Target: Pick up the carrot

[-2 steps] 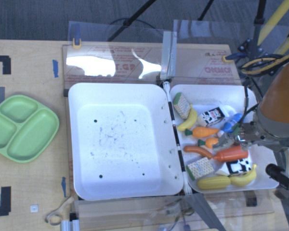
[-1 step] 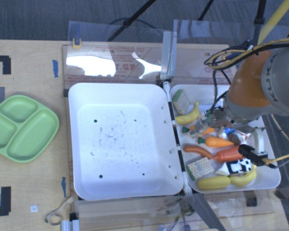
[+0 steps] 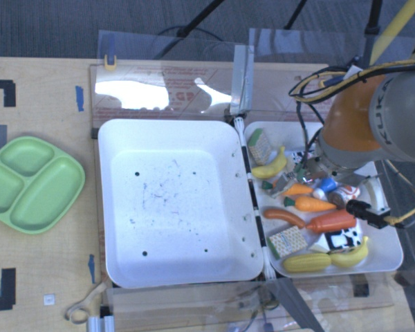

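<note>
The carrot (image 3: 312,203) lies in the right bin (image 3: 393,254), near the middle of a clutter of toy foods, just above a red sausage (image 3: 284,216) and a red-orange pepper (image 3: 332,220). The tool (image 3: 318,178) sits low over the pile just above the carrot; its grip state cannot be told. The left bin (image 3: 173,199) adjoins; a green divided plate (image 3: 33,183) rests on the desk (image 3: 41,268)

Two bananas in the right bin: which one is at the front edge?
The banana at the front right corner, beside the corn cob. The other banana lies further back, near the divider.
</note>
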Controlling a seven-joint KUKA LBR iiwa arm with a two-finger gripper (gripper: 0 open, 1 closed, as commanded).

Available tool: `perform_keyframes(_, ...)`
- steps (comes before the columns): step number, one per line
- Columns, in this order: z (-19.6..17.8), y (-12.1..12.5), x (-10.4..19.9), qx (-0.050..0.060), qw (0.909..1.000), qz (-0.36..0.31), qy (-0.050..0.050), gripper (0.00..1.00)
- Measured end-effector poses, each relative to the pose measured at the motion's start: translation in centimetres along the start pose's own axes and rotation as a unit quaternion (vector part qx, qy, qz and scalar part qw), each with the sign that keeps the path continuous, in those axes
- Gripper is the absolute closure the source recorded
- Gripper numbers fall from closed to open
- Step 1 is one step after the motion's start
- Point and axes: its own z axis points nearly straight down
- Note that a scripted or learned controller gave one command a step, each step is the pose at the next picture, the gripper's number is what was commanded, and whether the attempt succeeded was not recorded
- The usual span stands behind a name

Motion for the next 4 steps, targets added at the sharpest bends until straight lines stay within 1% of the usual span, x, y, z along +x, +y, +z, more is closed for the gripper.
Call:
perform_keyframes(1, -9.8, -0.4, 1.5, 0.003, 0.989, 0.148, 0.001, 0.0)
perform_keyframes(2, 0.0, -0.8, 0.5, 0.002, 0.9946, 0.103, 0.001, 0.0)
perform_keyframes(3, -1.1, -0.6, 0.4, 0.0, 0.9946, 0.104, 0.001, 1.0)
perform_keyframes(4, -12.0, -2.0, 4.9, 0.004, 0.9932, 0.116, 0.002, 1.0)
